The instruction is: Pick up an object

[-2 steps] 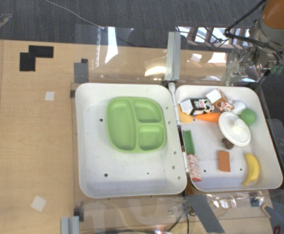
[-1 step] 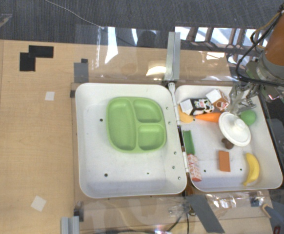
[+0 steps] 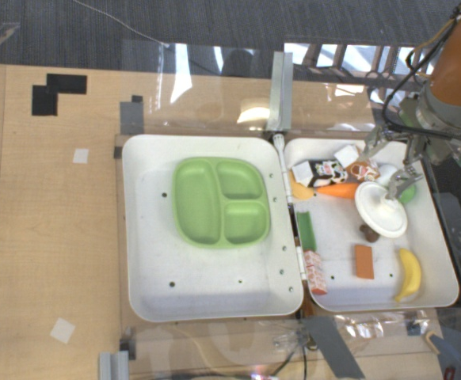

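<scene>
Two white bins [image 3: 207, 307], one green divided tray [image 3: 219, 201], one banana [image 3: 409, 274], one carrot [image 3: 337, 188], one white bowl [image 3: 379, 209].

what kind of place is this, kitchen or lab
Most likely a robotics lab workbench, not a kitchen: two white bins fixed on a wooden bench, toy food such as a banana, and a robot arm reaching in.

- Bench [image 3: 48, 212]: pale wood grain, matt.
- Both bins [image 3: 215, 299]: smooth white plastic, slight sheen.
- Green tray [image 3: 219, 203] in the left bin: smooth moulded plastic, softly glossy.
- White plate [image 3: 379, 210], right of the tray: glossy.
- Banana [image 3: 409, 274], below the plate: smooth, plastic-looking.
- Clear panel [image 3: 207, 93] behind the bins: shiny, reflecting light.
</scene>
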